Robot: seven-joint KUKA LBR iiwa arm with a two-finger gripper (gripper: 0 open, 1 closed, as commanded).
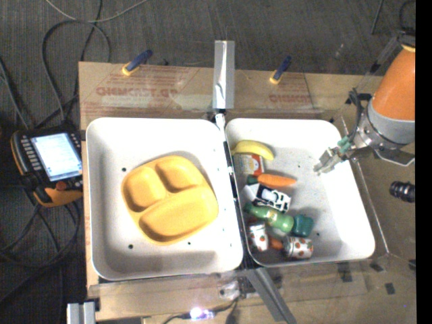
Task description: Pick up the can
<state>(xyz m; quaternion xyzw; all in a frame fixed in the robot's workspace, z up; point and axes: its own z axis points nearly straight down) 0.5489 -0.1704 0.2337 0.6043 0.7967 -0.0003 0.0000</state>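
A robotics lab: clamped bench (196, 90), floor cables (64, 19), control pendant (50, 155).

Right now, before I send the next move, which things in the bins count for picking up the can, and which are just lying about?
For the job:
can, near front of right bin
gripper, above the right bin's far right part

Lying about:
banana
carrot
green bottle
yellow divided plate in left bin

The divided plate (170, 199) lies in the left bin (101, 248); the can (298, 247) lies in the right bin (351, 228), near its front edge.
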